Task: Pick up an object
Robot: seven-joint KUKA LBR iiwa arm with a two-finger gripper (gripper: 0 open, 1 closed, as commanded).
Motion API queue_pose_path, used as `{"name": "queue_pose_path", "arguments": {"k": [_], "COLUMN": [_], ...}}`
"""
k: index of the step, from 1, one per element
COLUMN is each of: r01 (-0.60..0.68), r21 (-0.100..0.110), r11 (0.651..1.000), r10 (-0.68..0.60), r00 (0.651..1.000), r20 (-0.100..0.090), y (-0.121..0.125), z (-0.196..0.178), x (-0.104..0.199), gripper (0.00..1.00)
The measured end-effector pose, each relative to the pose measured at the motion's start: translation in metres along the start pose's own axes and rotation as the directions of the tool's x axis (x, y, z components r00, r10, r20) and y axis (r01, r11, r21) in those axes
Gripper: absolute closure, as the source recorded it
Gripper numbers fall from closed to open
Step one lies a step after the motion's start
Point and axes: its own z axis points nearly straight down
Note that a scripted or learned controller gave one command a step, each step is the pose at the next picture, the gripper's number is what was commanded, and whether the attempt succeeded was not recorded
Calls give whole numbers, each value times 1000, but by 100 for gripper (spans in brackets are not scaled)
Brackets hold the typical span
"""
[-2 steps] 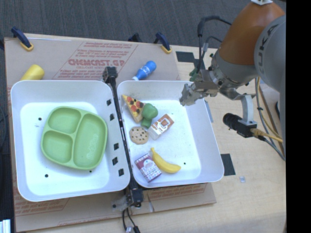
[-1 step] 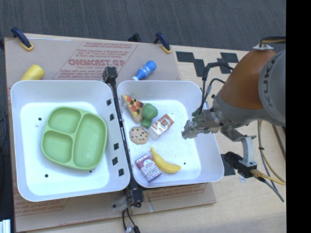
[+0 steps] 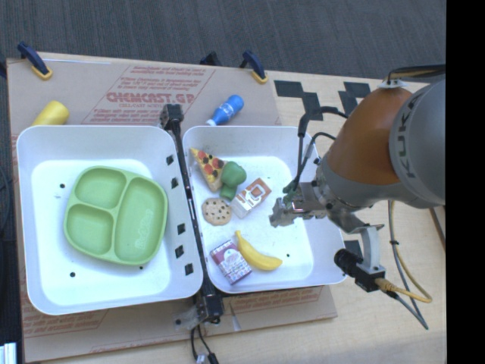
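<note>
Two white bins sit side by side; the right bin serves as reference. Inside it, toward its left wall: a pizza slice at the far end, a green pepper just beside it, a small carton near the middle, a cookie below the pizza slice, a banana and a pink box at the near end, touching each other. The gripper hangs over the bin's right half, just right of the carton, with nothing seen between its fingers; whether the jaws are parted cannot be determined. The left bin holds a green divided plate.
</note>
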Motion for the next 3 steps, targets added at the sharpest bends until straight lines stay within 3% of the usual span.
{"name": "queue_pose_path", "arguments": {"k": [1, 2, 3], "r01": [0, -1, 1], "r21": [-1, 0, 0], "r11": [1000, 1000, 1000], "r10": [0, 1, -1], "r00": [1000, 1000, 1000], "r20": [1, 0, -1], "y": [8, 0, 0], "z": [8, 13, 14], "x": [-2, -26, -17], "gripper": [100, 100, 100]}}
